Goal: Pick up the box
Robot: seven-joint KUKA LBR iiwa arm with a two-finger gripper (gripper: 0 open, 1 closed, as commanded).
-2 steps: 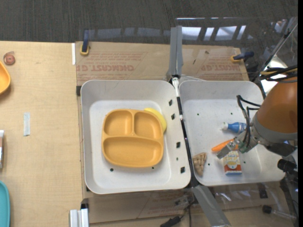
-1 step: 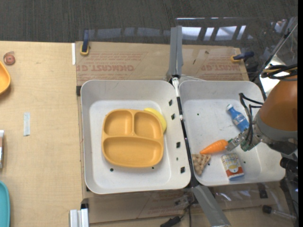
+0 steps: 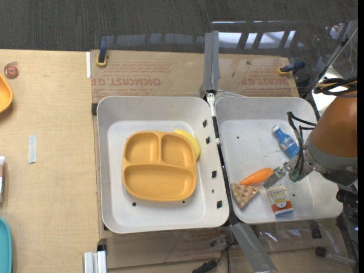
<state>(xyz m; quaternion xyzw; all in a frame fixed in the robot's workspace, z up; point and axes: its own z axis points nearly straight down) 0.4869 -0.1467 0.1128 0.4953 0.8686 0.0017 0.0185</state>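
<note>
The box is a small white carton with orange and blue print. It lies flat near the front edge of the right bin. My gripper hangs low over the bin floor, just behind the box and beside the right end of a carrot. From the right, the grey arm with its orange band reaches in and hides the bin's right wall. The view shows nothing held in the gripper.
A waffle-like cracker lies left of the box, touching the carrot's front side. A blue tube lies further back in the right bin. The left bin holds an orange divided plate with a yellow object behind it.
</note>
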